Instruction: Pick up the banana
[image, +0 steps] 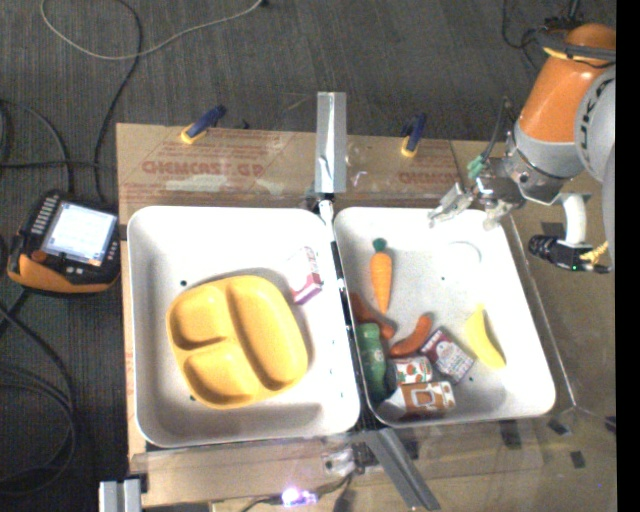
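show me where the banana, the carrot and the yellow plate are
banana (487, 337), camera view, middle of its yellow body, right bin.
carrot (381, 280), camera view, middle of its orange body, right bin.
yellow plate (262, 322), camera view, floor of its large right compartment, left bin.

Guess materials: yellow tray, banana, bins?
Yellow tray: likely molded plastic, smooth with a soft sheen and rounded compartments. Banana: probably plastic or foam toy, matte, flat uniform yellow. Bins: white plastic by the look, slightly glossy, rounded corners.
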